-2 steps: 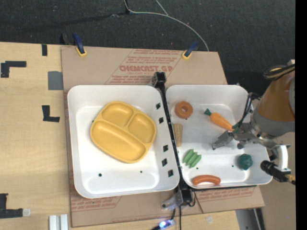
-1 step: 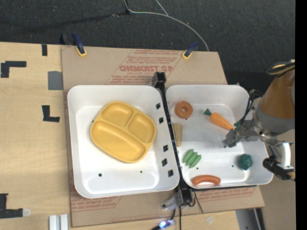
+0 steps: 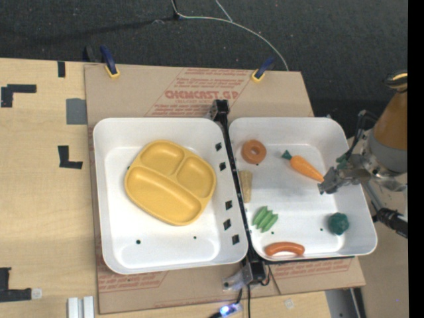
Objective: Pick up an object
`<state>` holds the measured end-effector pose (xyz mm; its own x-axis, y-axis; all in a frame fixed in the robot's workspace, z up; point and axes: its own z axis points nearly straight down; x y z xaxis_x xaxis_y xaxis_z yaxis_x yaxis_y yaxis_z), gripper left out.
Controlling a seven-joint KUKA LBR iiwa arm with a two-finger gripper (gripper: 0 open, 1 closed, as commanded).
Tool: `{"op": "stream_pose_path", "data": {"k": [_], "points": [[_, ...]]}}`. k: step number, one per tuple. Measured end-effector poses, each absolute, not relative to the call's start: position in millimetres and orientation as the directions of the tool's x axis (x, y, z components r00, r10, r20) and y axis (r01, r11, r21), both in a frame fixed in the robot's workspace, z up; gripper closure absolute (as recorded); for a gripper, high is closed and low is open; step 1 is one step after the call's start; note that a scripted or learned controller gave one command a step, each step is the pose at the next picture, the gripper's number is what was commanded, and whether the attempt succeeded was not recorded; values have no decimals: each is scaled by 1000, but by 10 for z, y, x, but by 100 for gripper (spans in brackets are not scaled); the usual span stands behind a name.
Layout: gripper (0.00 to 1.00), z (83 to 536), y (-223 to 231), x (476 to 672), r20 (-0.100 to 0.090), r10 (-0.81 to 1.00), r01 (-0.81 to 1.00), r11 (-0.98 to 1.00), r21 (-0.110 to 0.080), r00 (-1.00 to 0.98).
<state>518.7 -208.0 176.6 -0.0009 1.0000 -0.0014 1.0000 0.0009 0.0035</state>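
Nothing lifted yet: gripper [image 3: 329, 185] poised just beside carrot [image 3: 305, 167] (finger state indeterminable), all items resting in right bin [image 3: 331, 130].

red print on brown cardboard sheet [image 3: 199, 88] under bins, upside down in camera view: large line seems to read "chemcast gp"; smaller lines above and below too blurred to read.

Arm [image 3: 391, 134] cut off — pincer [image 3: 331, 183] blurred.

A wooden bench [image 3: 40, 177] bears a cardboard sheet [image 3: 192, 88] under two white bins [image 3: 106, 177].
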Motion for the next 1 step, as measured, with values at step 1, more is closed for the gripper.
{"op": "stream_pose_path", "data": {"k": [1], "points": [[100,2350,-2155,5248,-3,1000,1000,2,5,-2]]}}
